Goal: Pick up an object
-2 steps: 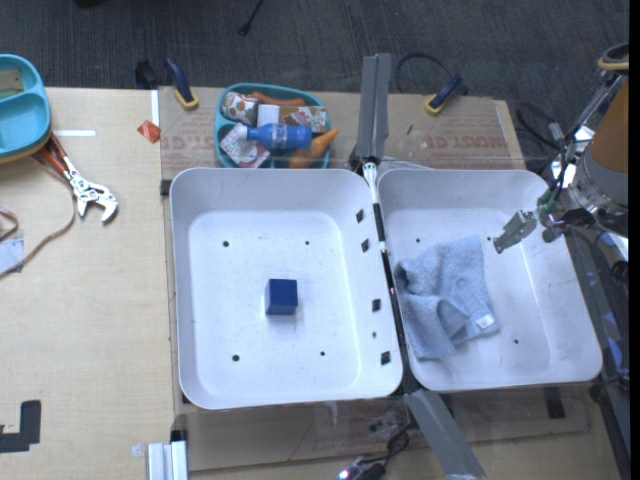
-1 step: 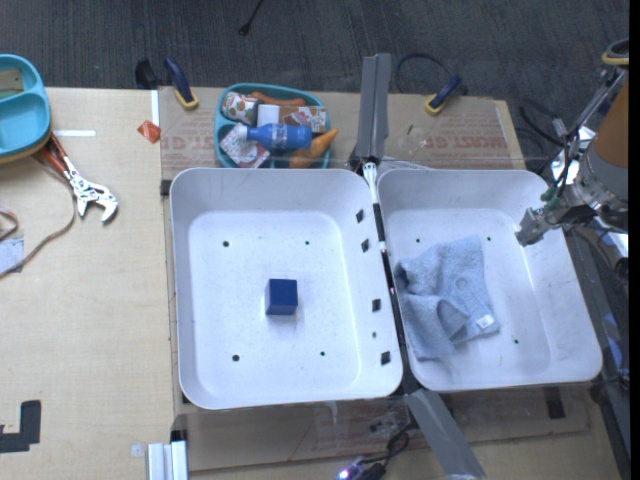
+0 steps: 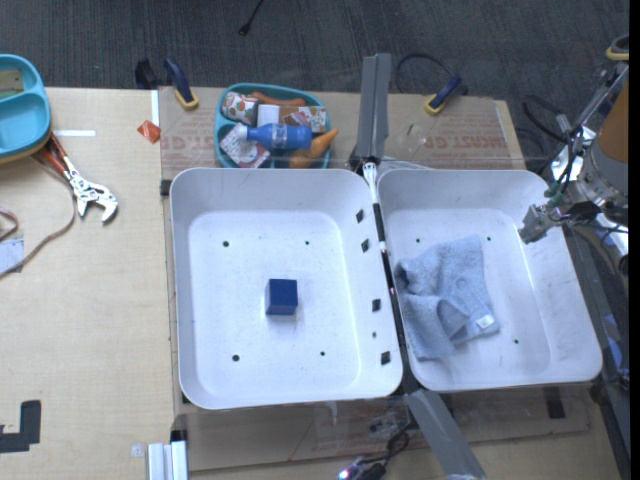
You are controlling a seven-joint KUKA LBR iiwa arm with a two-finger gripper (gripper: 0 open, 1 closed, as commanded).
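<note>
A blue cube (image 3: 282, 296) sits near the middle of the left bin (image 3: 200, 368), and a crumpled grey cloth (image 3: 447, 293) lies in the left half of the right bin (image 3: 560, 348). The gripper (image 3: 535, 222) hangs over the right bin's upper right edge, holding nothing visible.

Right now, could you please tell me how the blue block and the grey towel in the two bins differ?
The blue block is a small, rigid cube; the grey towel is soft, crumpled and covers far more of the floor. The blue block sits alone near the middle of the left bin, while the grey towel lies in the right bin, bunched towards its left wall. The grey towel carries a small white tag; the blue block looks plain. Both rest on the bin floors, untouched.
</note>
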